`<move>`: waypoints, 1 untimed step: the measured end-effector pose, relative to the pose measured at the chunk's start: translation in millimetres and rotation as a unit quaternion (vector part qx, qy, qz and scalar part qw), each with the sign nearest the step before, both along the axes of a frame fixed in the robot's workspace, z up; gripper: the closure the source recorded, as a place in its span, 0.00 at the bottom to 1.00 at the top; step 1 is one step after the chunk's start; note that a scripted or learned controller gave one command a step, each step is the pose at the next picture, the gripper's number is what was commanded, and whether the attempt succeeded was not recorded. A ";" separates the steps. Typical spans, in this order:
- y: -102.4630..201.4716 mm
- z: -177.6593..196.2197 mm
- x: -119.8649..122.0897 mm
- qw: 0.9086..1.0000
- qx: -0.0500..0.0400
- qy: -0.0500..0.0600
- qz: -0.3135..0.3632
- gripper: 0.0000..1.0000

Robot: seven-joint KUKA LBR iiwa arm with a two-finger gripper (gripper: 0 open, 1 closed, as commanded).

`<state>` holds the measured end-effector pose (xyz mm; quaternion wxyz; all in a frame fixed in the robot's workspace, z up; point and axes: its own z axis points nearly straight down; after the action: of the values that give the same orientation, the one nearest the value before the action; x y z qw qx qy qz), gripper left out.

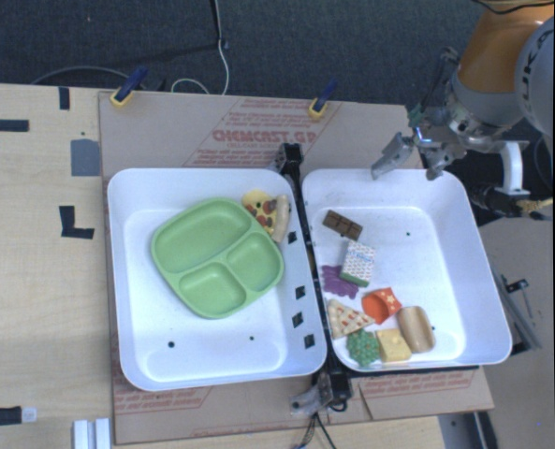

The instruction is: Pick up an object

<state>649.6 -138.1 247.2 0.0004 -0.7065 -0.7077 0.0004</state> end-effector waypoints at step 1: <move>41.2 -160.0 -21.6 1.000 0.002 0.008 0.001 0.00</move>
<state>628.0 -96.9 87.2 0.0073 -0.7060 -0.7081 0.0046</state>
